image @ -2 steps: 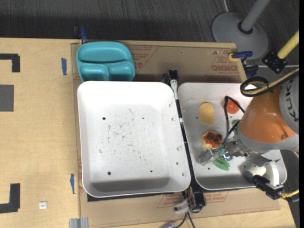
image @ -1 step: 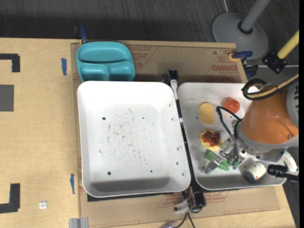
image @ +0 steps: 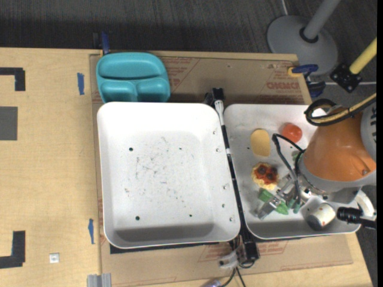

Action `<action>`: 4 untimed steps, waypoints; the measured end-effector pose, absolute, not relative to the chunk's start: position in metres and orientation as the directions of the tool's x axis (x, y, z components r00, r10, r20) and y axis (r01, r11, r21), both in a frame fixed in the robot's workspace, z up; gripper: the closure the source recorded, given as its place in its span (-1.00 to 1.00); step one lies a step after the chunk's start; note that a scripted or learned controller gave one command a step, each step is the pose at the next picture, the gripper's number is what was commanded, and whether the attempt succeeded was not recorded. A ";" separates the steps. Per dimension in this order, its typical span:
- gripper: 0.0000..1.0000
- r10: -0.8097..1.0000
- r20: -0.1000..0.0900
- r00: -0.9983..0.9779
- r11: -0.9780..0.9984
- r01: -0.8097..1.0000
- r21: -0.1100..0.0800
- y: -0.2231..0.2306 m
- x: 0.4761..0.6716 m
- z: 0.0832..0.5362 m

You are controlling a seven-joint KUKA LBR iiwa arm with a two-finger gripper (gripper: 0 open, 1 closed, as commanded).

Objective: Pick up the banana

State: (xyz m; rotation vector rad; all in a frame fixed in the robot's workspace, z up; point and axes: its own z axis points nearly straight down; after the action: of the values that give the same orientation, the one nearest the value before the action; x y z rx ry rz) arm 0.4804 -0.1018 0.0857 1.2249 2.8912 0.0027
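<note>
Cardboard-brown sheeting covers the table (image: pixel 48 178), marked with black squares and short strips of blue tape. On it sit 2 shallow white bins side by side: the left bin (image: pixel 161 172), scuffed with fine grey marks, and the right bin (image: pixel 239 121), which I reach into from the right. My jaws (image: pixel 281 199) are low near that bin's front, among green and grey bits I cannot identify; I cannot tell whether they are open or closed, nor whether anything is between them. My orange band (image: pixel 338 154) hides much of the bin. No object in the clutter reads clearly as the banana. I see a pale yellow rounded piece (image: pixel 260 141), a red-orange piece (image: pixel 291 131) and a yellow-and-red item (image: pixel 265 173). A teal divided tray (image: pixel 133 76) lies behind the left bin. Beyond is dark carpet (image: pixel 179 11) and a grey stand base (image: pixel 299 34).
</note>
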 end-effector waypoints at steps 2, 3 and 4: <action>-1.00 0.770 0.001 -0.638 0.638 0.770 0.000 -0.056 0.482 0.185; -1.00 0.756 0.001 -0.654 0.654 0.756 0.001 -0.001 0.480 0.185; -1.00 0.646 -0.001 -0.763 0.763 0.646 0.002 0.070 0.480 0.185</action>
State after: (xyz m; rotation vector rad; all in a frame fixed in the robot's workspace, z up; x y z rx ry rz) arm 0.4796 0.0697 0.1846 1.0797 2.9482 0.0020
